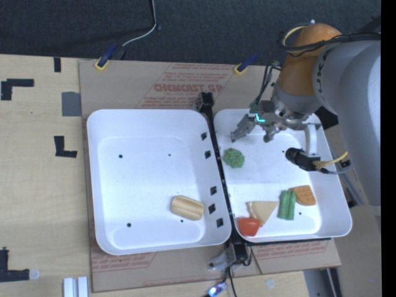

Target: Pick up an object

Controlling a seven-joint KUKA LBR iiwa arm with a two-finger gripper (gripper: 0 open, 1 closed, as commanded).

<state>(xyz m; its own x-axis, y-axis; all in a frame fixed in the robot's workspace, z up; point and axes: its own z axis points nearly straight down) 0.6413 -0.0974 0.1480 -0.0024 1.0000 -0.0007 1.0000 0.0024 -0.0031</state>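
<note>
Green broccoli (234,158) lies just below the tool (254,133), whose fingers stand apart, holding nothing.

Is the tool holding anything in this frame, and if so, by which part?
Nothing is held. The tool hangs open above the right bin, with the broccoli lying apart below it.

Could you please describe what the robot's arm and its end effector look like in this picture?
The arm is bulky, rounded and light grey, with an orange band above the wrist. A thin pale cable loops over that band. The end effector is small, dark grey and metallic, with a tiny teal light on its body. A black cylindrical fitting with thin wires hangs beside the wrist.
</note>
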